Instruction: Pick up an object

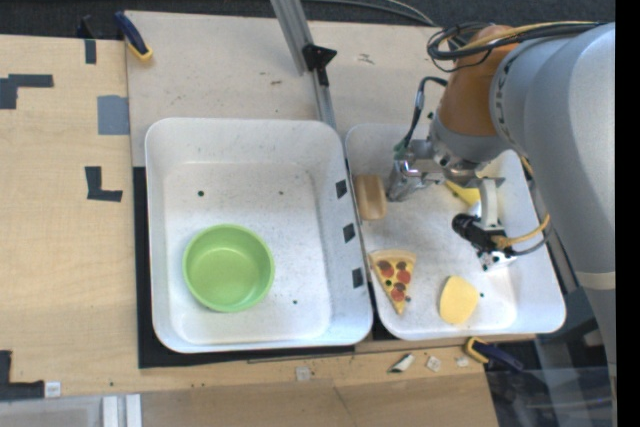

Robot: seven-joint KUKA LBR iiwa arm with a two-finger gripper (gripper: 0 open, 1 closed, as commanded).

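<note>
Risk of a miss or a shove — tan block (371, 197) sits tight against right bin's (530, 315) left wall, little room for a finger. Arm in from right of frame, wrist bent down, gripper (403, 177) just right of block. Opening and contents: cannot tell.

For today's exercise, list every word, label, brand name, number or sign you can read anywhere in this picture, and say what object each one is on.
No readable text anywhere in the camera view.
Tape pieces on the bench: plain dark and grey patches, no lettering.
Small dark tabs on the left bin's right wall: blank or too small to read.
Green bowl, pizza slice toy, yellow piece: no markings.
Arm near the claw: no legible label.
</note>
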